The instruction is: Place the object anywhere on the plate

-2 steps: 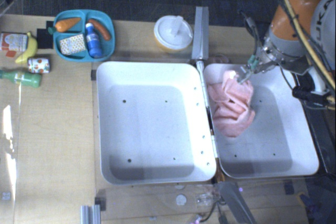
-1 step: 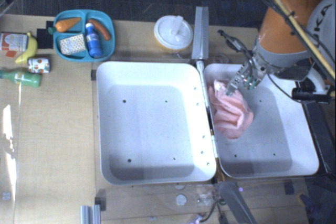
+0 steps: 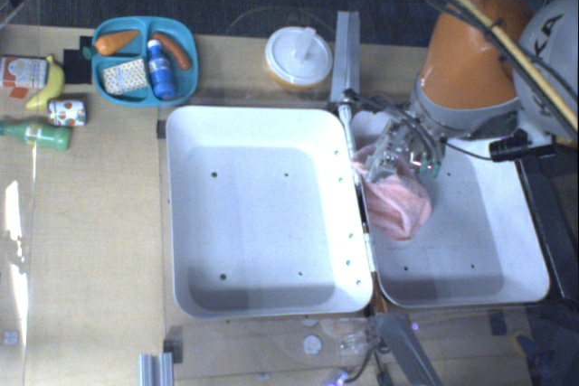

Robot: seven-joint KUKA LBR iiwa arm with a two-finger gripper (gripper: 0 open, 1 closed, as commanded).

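Gripper (image 3: 403, 156) low (wrist bent leftward)

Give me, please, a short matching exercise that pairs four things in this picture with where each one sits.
Things:
1. pink object
2. blue tray
3. yellow cup
4. green bottle

Places:
A. on the bench beyond the bins, near where the two meet
B. at the bench's far left edge, lying on its side
C. in the right bin, under the gripper
D. on the bench beyond the left bin's left corner

Pairs: 1-C, 2-D, 3-A, 4-B
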